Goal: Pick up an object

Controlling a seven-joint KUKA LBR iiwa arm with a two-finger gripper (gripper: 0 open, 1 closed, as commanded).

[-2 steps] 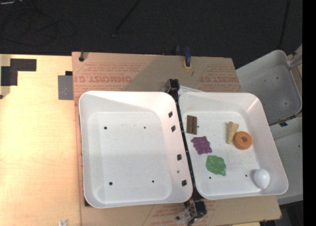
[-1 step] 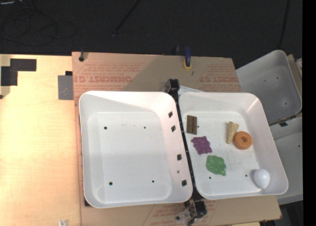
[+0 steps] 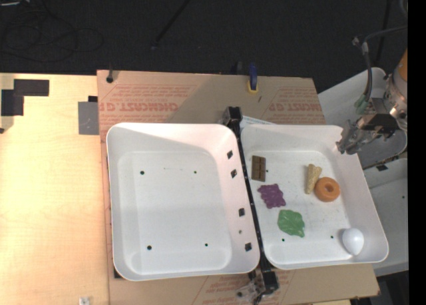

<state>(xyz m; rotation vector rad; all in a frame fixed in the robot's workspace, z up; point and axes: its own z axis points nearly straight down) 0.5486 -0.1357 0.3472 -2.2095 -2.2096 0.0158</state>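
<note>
The right bin (image 3: 293, 138) holds several small objects: a brown block (image 3: 259, 167), a purple lump (image 3: 271, 195), a green lump (image 3: 291, 222), a cream cone-shaped piece (image 3: 312, 178), an orange ring (image 3: 327, 189) touching the cone, and a white ball (image 3: 352, 240) in the near right corner. My gripper (image 3: 347, 142) hangs at the bin's far right rim, above and to the right of the orange ring. It touches none of the objects, and nothing is visibly held in it.
The left bin (image 3: 166, 197) lies beside the right one, with a black clip strip (image 3: 241, 184) along their shared edge. Both sit on brown cardboard (image 3: 193, 97). A wooden bench surface (image 3: 46, 197) extends to the left.
</note>
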